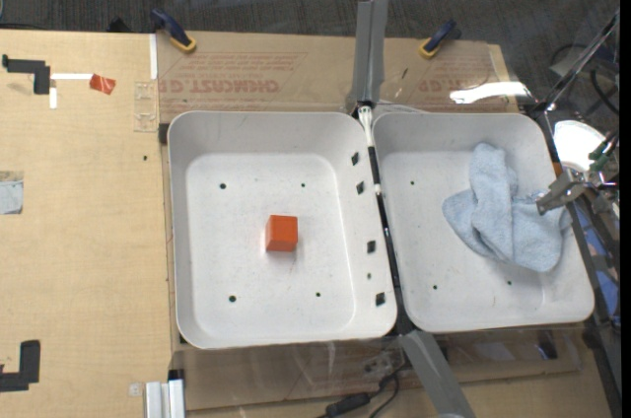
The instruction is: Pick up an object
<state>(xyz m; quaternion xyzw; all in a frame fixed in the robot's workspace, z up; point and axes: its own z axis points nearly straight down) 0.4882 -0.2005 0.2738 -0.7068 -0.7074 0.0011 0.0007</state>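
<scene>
You've got two white bins side by side: the left bin has a small orange block sitting near its middle, and the right bin holds a crumpled light-blue cloth. Your gripper is touching the cloth's right edge; can't tell its state.

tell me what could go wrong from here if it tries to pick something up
1. The crumpled blue cloth lies limp in the right bin; a pinch may catch just a fold and slip off.
2. The cloth reaches the bin's right wall, so the gripper at that edge could bump the rim.
3. The orange block sits alone mid left bin; an off-centre grasp might push it away.
</scene>
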